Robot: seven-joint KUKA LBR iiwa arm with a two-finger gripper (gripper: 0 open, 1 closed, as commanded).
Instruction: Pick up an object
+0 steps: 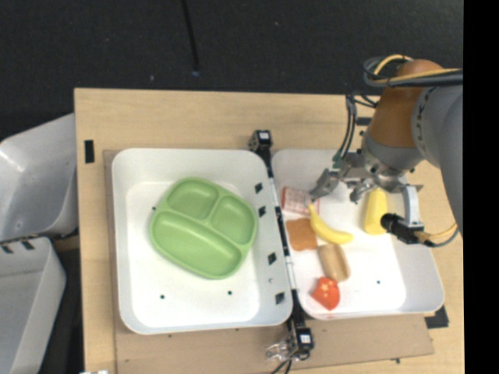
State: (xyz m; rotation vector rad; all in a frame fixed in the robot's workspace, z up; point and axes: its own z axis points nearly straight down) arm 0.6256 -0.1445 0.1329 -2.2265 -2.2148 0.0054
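Arm enters from the right, wrist over the far part of the right bin point(417, 291). Gripper point(343, 184) hangs with its two fingers spread wide apart; nothing is between them. One finger points toward the bin's left wall, the other sits nearer the yellow block point(374, 210).

Right bin contents: banana point(327, 227) just below the gripper, mid-bin; small packet point(296, 201) against the left wall; brown slice point(302, 234) beside it; bread roll point(334, 262) toward the near edge; red tomato-like piece point(327, 293) at the near left corner. Yellow block lies toward the right side, partly under the wrist. Left bin point(125, 287) holds a green divided plate point(204, 227), centred.

Judgement: the step in hand is the approach; no grasp made yet. Nearest candidates are the banana and the yellow block. For a clean pick, the open fingers should straddle the chosen item across its narrow width, descend fully, then close. The banana touches the brown slice, so crowding may spoil the closure; the block looks freer.
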